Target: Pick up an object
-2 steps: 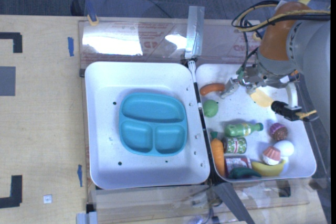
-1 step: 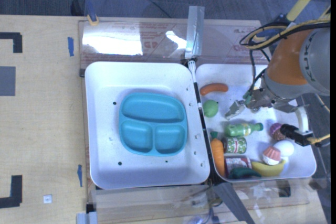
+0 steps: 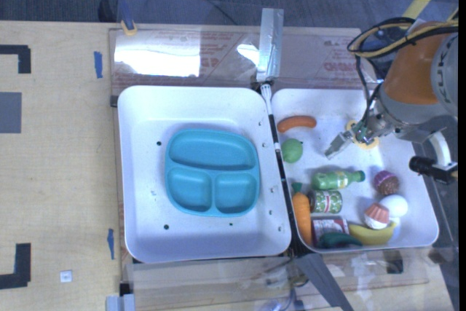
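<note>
The gripper (image 3: 336,147) hangs low over the upper part of the right bin (image 3: 426,226), on bare white floor. Its fingers are small in this view; whether they are spread or closed cannot be told, and nothing is seen between them.

The nearest candidates lie around it: the sausage (image 3: 296,123) up and to the left, the green ball (image 3: 292,151) by the bin's left wall, and the green bottle (image 3: 336,178) just below.

- The sausage is likely light, smooth plastic — grasp it across its narrow middle.
- The ball is round and probably slippery; it may roll away.
- The bottle lies on its side, touching the can (image 3: 326,202) — grip across the body.

The left bin (image 3: 135,178) holds a blue tray (image 3: 212,171).
</note>
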Motion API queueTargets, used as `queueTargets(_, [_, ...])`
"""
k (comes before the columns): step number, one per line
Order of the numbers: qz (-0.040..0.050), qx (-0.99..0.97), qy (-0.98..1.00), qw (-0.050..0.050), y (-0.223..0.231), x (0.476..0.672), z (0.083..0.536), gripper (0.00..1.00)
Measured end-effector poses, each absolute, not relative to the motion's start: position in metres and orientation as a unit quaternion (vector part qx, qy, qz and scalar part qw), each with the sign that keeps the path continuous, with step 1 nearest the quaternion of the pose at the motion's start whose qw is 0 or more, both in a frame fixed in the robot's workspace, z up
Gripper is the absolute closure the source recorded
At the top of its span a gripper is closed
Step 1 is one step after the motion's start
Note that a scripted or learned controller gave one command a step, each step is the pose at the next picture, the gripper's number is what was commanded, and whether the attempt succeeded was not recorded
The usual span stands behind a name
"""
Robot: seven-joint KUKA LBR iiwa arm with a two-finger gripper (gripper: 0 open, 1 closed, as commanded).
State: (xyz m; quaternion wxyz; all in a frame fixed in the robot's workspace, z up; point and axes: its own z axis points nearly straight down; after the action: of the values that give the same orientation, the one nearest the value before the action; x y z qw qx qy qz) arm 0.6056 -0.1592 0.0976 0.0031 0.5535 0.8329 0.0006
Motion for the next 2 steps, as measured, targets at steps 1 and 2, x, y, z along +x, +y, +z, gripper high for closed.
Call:
queueTargets(1, [0.0018,0.492,0.871,0.003,-0.119,0.525,0.088,0.00])
queueTargets(2, [0.0025,0.528,0.849,0.012,-0.101,0.486,0.090,0.00])
